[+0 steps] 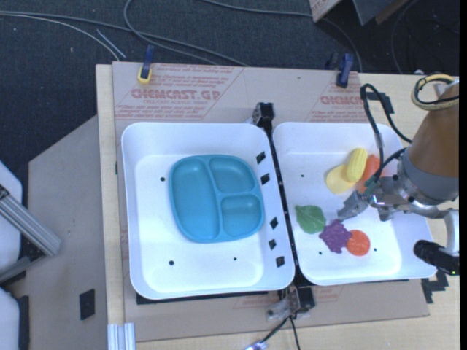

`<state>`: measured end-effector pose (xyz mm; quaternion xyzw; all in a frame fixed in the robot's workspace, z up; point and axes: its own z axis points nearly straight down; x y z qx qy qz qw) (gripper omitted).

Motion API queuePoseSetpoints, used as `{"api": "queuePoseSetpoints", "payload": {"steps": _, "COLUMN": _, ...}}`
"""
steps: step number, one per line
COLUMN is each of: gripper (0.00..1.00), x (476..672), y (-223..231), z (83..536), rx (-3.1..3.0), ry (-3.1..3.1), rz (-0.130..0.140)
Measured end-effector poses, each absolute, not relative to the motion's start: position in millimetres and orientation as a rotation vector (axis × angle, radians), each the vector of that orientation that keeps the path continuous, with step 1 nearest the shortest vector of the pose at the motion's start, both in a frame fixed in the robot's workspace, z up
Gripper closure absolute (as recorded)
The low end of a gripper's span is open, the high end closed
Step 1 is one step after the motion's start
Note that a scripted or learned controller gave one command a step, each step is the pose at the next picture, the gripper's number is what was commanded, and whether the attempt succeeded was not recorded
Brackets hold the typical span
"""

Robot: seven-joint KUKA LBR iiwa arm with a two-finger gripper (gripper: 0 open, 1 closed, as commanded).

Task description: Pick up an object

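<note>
The right bin (321, 268) holds several small toy foods: a yellow corn-like piece (355, 164) lying over a yellow lemon shape (337, 180), an orange piece (371, 168) behind them, a green leafy piece (310, 218), a purple grape cluster (335, 235) and an orange-red round piece (358, 243). My gripper (353, 204) hangs low over the middle of this bin, just right of the green piece and above the purple cluster. Nothing shows between its fingers. The arm's wrist covers the bin's right side.
A blue divided plate (217, 197) lies in the left bin (146, 268). A black divider (273, 195) runs between the bins. Cables (376, 108) trail across the bench's far right corner, and clamps (146, 71) hold the board's back edge.
</note>
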<state>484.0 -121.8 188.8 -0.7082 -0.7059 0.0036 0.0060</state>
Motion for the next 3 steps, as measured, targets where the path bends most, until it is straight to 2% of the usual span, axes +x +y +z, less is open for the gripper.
{"api": "queuePoseSetpoints", "payload": {"steps": 1, "gripper": 0.0, "x": 487.0, "y": -121.7, "z": 194.3, "rx": -2.22, "ry": -2.22, "rz": 0.0}}
{"api": "queuePoseSetpoints", "payload": {"steps": 2, "gripper": 0.0, "x": 489.6, "y": -117.9, "z": 151.3, "rx": -2.217, "ry": -2.217, "rz": 0.003}}
{"api": "queuePoseSetpoints", "payload": {"steps": 3, "gripper": 0.0, "x": 487.6, "y": -115.6, "z": 88.0, "rx": -2.216, "ry": -2.216, "rz": 0.004}}
